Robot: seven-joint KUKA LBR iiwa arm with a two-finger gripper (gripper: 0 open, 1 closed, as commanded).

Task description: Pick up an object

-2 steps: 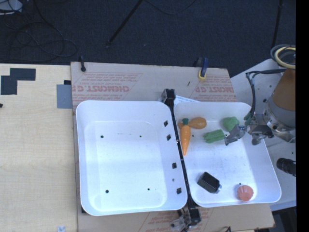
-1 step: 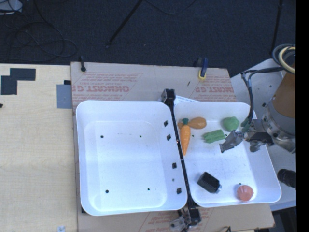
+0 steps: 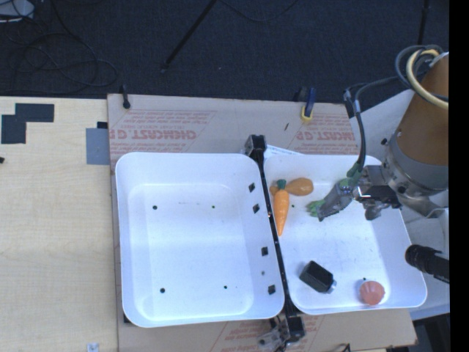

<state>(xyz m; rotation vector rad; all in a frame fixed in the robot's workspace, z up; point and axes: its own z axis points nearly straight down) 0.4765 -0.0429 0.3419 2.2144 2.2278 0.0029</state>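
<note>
In the right bin point(image 3: 396, 233) lie an orange carrot point(image 3: 281, 210) with a green top, an orange-yellow rounded piece point(image 3: 300, 187) just behind it, a black block point(image 3: 317, 276) near the front and a pink ball point(image 3: 371, 292) at the front right. My gripper point(image 3: 355, 205) hangs over the middle of this bin, to the right of the carrot. It is open, and I see nothing between its fingers. A small green piece point(image 3: 315, 208) lies at the tip of the left finger point(image 3: 334, 200).
The left bin point(image 3: 132, 196) stands beside the right one, with a black divider rail point(image 3: 267, 218) between them. Both rest on a cardboard sheet point(image 3: 183, 127). The arm's orange-banded body point(image 3: 429, 123) and cables rise at the right.
</note>
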